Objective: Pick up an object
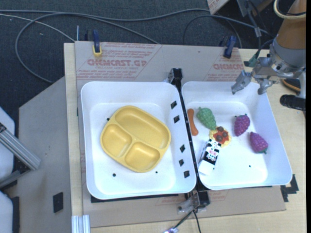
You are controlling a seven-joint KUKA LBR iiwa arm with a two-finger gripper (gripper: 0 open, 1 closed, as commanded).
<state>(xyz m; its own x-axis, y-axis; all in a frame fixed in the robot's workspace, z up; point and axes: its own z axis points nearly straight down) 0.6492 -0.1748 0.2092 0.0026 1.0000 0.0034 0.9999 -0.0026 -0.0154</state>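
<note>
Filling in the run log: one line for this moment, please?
gripper: open, holding nothing, over right bin far edge | purple grapes in bin | yellow tray in left bin

Grey arm (287, 52), orange band above wrist; metallic grey two-finger end effector (252, 85).

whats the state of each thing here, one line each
gripper: open, holding nothing, above the right bin's far edge
yellow tray: flat in the left bin
two purple grape bunches: lying loose, apart
orange carrot: lying beside the divider
green vegetable: lying loose
</note>
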